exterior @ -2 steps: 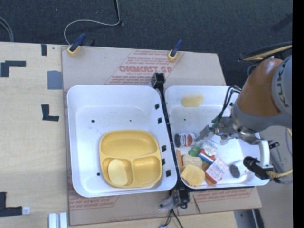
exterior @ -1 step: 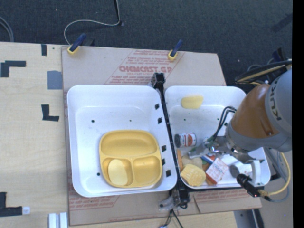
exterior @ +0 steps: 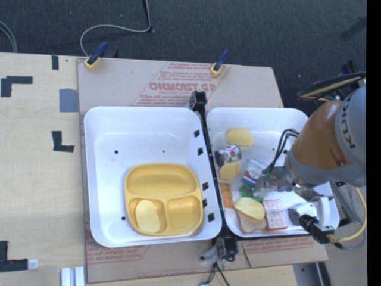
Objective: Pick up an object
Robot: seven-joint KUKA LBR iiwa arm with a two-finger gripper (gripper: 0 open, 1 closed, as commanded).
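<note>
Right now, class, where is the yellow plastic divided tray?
The yellow plastic divided tray lies in the left white bin, toward its near right corner, beside the divider between the bins.

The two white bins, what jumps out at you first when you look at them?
The big yellow tray with three compartments lies alone in the left bin. In the right bin sits a crowd of small things, like a yellow lemon, with the grey and orange arm bent over them.

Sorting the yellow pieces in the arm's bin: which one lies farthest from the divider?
The yellow lemon-like piece at the right bin's far end; the others sit nearer the divider.
</note>
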